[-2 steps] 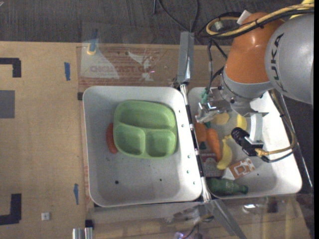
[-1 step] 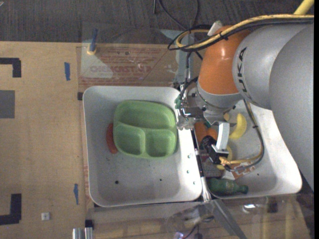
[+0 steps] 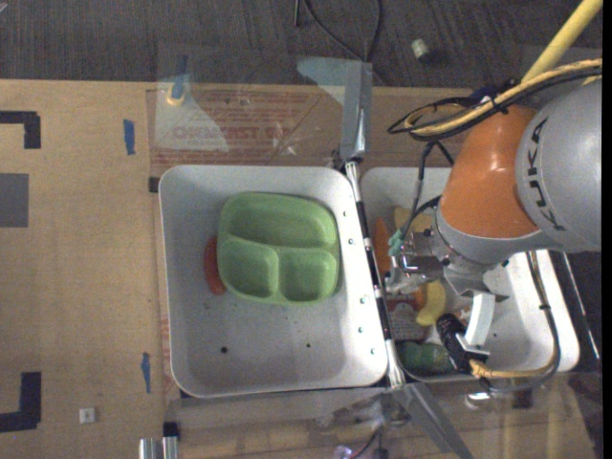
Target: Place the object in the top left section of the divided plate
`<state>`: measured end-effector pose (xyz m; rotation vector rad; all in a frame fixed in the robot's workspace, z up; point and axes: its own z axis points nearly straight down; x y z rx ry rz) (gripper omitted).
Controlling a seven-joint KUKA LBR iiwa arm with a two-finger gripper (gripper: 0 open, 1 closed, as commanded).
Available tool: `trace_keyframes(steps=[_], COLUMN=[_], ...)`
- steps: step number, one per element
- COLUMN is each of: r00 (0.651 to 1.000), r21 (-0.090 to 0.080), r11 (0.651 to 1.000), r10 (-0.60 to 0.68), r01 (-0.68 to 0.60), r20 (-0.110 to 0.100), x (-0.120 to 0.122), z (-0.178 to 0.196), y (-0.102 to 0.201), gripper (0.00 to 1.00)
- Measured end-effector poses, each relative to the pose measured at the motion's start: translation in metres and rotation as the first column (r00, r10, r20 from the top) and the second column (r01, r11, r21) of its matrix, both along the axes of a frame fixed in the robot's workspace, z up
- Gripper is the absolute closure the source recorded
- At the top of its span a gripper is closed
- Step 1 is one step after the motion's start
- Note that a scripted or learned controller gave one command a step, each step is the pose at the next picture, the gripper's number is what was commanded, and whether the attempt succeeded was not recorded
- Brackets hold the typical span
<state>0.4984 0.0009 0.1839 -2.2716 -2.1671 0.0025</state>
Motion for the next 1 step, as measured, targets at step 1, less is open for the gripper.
trace_keyframes(steps=[1], r00=[1.0], r21=[-0.001], r11=[1.0], r10=[-0.025], r01=[0.025], r20=[0.003], x=[-0.019], z=[0.0567], y=[-0.0663], gripper=[1.0])
